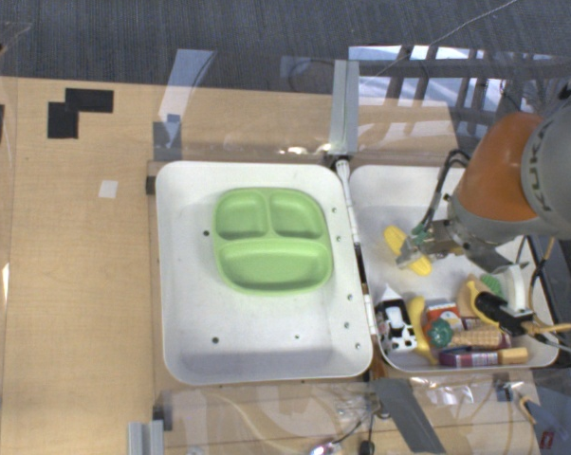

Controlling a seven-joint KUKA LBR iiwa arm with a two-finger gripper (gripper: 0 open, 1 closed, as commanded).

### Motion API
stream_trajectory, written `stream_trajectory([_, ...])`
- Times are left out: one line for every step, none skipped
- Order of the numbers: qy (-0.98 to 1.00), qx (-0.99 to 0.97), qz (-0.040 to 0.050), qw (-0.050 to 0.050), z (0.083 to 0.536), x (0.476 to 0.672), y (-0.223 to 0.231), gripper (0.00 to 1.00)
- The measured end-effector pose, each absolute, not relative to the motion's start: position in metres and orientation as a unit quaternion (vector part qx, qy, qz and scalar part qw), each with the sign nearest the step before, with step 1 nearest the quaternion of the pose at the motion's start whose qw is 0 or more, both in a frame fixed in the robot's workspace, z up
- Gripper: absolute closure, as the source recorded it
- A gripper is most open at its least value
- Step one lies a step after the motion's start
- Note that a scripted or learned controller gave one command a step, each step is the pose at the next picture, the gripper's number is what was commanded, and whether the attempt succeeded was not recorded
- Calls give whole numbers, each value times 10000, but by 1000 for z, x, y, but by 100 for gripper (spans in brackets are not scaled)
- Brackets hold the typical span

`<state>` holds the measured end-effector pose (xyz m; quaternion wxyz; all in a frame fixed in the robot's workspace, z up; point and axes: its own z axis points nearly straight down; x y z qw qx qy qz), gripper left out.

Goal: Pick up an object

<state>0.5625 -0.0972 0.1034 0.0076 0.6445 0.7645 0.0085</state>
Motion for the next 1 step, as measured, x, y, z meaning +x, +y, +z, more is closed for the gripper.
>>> stream_trajectory([7173,6968,27,21,221,568,-35,100])
